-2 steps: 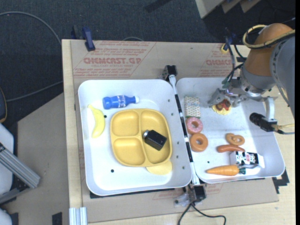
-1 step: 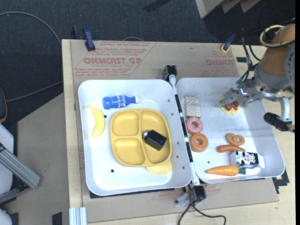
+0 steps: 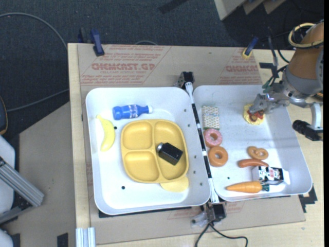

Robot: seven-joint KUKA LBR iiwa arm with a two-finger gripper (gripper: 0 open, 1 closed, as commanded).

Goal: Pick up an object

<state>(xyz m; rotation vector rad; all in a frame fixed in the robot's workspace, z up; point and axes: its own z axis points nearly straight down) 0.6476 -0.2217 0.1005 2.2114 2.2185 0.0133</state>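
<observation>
Left bin (image 3: 97,153): blue bottle (image 3: 130,110) lying on its side near the far wall, cap end pointing right. Just below it, a banana (image 3: 106,133) along the left wall. Yellow divided tray (image 3: 152,149) sits mid-bin; a small black box (image 3: 169,153) rests tilted across its right compartments. A pale yellow flat piece (image 3: 175,185) pokes out from under the tray's near edge, mostly hidden.

Right bin (image 3: 293,153): checked wafer-like piece (image 3: 211,117) against the left wall, then a pink-iced donut (image 3: 213,137) and a brown donut (image 3: 218,156) just below it, touching or nearly so. Further right, a pretzel (image 3: 257,152) with a sausage (image 3: 252,163) just beside it. Near wall: a carrot (image 3: 244,187), and a small black-and-white carton (image 3: 271,175) right next to its leafy end; print too small to read.

Far right corner of that bin: tool (image 3: 261,106) is down over a small yellow-and-red item (image 3: 253,118), partly covering it; cannot make out what the item is. Fingertips blur into it, so I cannot tell whether the tool is spread or clamped, nor whether it has hold of the item. Arm is cut off at the frame edge.
</observation>
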